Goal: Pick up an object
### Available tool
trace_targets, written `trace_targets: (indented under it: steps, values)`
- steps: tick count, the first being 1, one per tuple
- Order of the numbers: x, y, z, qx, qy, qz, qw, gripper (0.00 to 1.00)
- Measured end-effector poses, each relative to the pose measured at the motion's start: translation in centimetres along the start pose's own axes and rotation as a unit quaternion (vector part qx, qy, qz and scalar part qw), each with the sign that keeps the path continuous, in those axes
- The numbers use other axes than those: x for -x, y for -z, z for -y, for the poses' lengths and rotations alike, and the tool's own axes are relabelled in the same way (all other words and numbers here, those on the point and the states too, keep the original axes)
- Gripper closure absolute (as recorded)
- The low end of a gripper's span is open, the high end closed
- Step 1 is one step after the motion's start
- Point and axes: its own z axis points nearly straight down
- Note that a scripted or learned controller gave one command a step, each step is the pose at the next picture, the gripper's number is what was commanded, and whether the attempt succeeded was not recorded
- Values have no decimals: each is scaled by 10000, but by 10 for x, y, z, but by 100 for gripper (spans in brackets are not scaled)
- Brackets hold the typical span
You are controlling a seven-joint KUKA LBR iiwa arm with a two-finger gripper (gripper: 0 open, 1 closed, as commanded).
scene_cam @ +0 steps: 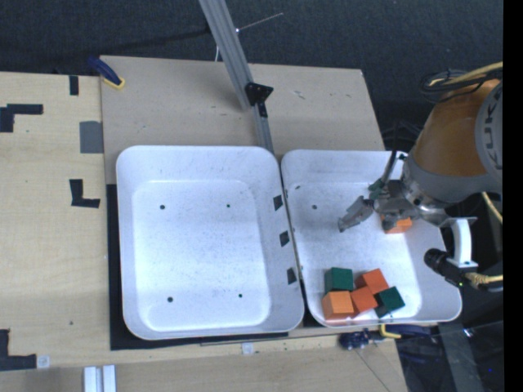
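We saw the end effector (384, 212) over the right bin (327, 170), apparently clenched on an orange block (399, 225); grip unclear. Other blocks (359, 292) clustered at the bin's near edge.

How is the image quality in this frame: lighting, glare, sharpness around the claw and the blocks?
Camera view: light is even and soft, with faint shadows along the bin rims; the left bin is bright but keeps its speckle, so it isn't blown out. The whole picture is slightly soft; the claw looks smeared, while the block pile keeps clear colours with fuzzy edges.
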Motion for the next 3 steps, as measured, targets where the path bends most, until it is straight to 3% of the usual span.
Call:
trace_targets:
  steps: [2,3]
  values:
    - [2,-107,13,-9,-5,-4,10000,0]
    - [1,-95,12,8,2,-8,10000,100]
